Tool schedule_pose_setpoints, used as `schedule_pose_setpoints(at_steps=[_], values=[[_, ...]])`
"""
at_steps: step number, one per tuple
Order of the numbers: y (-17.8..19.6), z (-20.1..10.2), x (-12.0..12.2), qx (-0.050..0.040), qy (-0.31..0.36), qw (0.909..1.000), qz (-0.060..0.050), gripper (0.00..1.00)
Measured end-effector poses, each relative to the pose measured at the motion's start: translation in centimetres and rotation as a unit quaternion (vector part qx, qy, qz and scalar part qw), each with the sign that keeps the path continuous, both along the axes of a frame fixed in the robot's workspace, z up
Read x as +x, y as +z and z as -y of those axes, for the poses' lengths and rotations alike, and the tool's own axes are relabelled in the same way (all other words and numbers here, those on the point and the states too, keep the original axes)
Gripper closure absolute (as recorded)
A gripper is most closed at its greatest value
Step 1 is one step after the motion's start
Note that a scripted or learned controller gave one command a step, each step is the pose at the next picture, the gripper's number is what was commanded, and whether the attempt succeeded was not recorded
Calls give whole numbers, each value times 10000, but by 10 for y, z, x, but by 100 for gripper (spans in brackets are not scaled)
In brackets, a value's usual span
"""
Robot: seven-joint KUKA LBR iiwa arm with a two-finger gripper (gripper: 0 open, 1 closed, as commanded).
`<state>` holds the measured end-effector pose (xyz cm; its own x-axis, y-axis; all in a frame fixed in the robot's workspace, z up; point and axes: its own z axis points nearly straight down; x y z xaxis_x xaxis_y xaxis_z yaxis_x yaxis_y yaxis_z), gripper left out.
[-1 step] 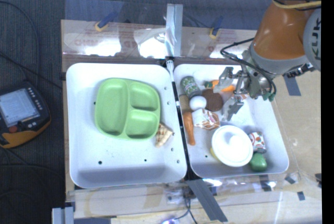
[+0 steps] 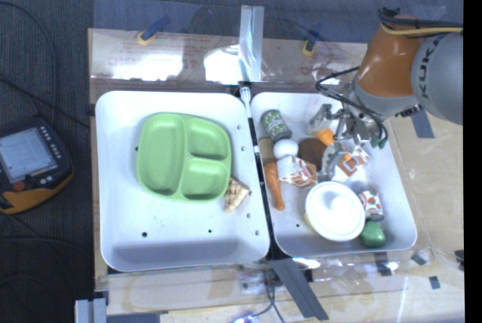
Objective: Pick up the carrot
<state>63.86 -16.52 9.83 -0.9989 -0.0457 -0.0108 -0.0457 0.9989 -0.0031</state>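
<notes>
The carrot [image 2: 274, 185] is a slim orange stick lying lengthwise in the right bin [image 2: 399, 235], close against the divider between the two bins. My gripper [image 2: 340, 126] hangs over the back of the right bin, up and to the right of the carrot and well apart from it. Directly below the gripper are a small orange piece [image 2: 324, 137] and a brown object [image 2: 310, 150]. Nothing shows held in the gripper.
Crowding the carrot are a red-and-white packet [image 2: 298, 175], a white ball [image 2: 285, 148] and a green can [image 2: 272, 123]. A white bowl [image 2: 334, 210], a small tin [image 2: 370, 202] and a green item [image 2: 373, 236] sit at the front. The left bin holds a green divided plate [image 2: 184, 156] and a tan wedge [image 2: 236, 196].
</notes>
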Motion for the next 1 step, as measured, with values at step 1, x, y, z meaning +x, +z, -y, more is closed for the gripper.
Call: schedule_pose_setpoints(at_steps=[1], values=[[-7,-15,25,-12,44,10000,20,0]])
